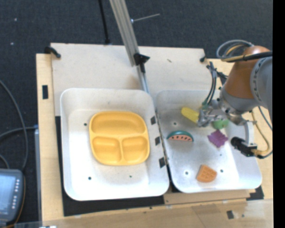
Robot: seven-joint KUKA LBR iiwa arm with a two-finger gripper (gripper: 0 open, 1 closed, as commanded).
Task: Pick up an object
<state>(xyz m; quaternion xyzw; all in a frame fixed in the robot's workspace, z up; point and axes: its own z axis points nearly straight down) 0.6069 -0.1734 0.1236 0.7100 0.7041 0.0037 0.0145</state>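
Observation:
My gripper (205, 118) reaches into the right bin (180, 170) from the right, low over its upper middle. Its tip sits right beside a yellow object (189, 113), which lies just to its left. A green object (221, 124) peeks out from under the wrist on the right. A purple block (217, 138) lies just below the gripper. A watermelon slice (180, 137) rests near the bin's left side, and an orange piece (206, 174) lies toward the front.
The left bin (76, 175) holds a yellow divided plate (118, 137). A slanted metal pole (126, 27) rises from the back between the bins. Black cables hang off the wrist on the right.

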